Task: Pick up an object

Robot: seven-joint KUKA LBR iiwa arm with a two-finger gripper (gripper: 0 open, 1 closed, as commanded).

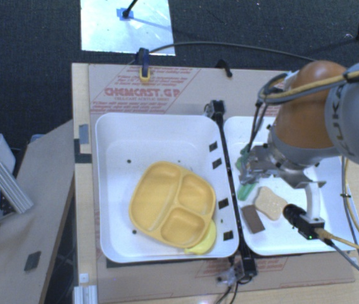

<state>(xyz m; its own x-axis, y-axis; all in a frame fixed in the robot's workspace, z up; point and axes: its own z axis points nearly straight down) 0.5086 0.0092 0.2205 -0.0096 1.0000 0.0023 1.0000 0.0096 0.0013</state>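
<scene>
Tan, slice-shaped toast piece [269, 202] lies flat in your right white bin [331, 242], a brown rectangular block [252, 218] just beside it and a green item [247, 189] near the gripper [253, 168], whose state you cannot tell. Your left white bin [160, 128] holds a yellow three-compartment plastic tray [173, 204] with a yellow banana-like piece [204, 241] touching its lower edge.

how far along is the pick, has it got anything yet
Done: the arm has reached into the right bin, with its pincer low at the bin's left side by a green item. In hand: nothing visibly held; the wrist hides the grip. Left: grasp and lift. The tan slice and brown piece lie on the bin floor, and the yellow tray lies in the left bin.
</scene>
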